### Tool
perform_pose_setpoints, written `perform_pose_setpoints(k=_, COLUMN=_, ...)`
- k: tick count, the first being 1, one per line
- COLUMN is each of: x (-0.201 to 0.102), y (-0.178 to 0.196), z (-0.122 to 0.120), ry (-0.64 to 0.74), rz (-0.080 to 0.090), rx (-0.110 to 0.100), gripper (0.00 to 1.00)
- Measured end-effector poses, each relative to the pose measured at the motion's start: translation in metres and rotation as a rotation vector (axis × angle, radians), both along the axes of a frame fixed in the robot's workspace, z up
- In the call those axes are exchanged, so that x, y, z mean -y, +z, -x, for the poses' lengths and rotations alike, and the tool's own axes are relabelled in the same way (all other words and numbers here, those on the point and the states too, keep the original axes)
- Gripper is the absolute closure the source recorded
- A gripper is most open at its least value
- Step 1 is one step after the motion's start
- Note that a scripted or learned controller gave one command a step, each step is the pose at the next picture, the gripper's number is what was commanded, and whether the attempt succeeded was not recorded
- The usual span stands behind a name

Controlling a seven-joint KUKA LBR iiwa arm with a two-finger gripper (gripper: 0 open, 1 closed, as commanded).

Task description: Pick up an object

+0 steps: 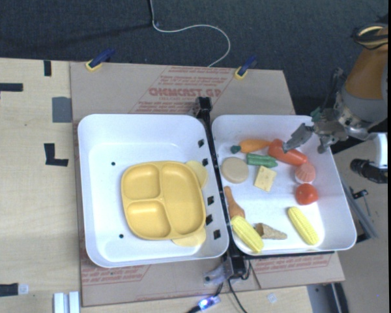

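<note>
My gripper (pixel 306 146) hangs over the far right part of the right bin (pixel 332 240). It is open, with its fingers spread and nothing between them. The left fingertip is close over one end of a red pepper (pixel 285 154). Around it lie an orange carrot (pixel 254 145), a green piece (pixel 261 160), a pink round piece (pixel 306 172) and a red tomato (pixel 305 193). Whether the fingertip touches the pepper I cannot tell.
The right bin also holds a beige disc (pixel 234 169), a cheese wedge (pixel 265 178), two corn cobs (pixel 304 225) (pixel 246 233), a cone (pixel 271 231) and an orange piece (pixel 233 203). A yellow divided plate (pixel 163 198) lies in the left bin (pixel 98 142).
</note>
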State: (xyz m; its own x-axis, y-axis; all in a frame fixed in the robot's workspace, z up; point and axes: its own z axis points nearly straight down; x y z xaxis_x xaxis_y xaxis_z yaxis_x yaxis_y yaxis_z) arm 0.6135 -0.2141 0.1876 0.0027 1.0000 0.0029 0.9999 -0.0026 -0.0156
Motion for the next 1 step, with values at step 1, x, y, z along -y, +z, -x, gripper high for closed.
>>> perform_pose_setpoints(k=1, x=-0.0007, y=0.0097, z=-0.0031, ry=0.004, rz=0.003, rx=0.014, gripper=0.0)
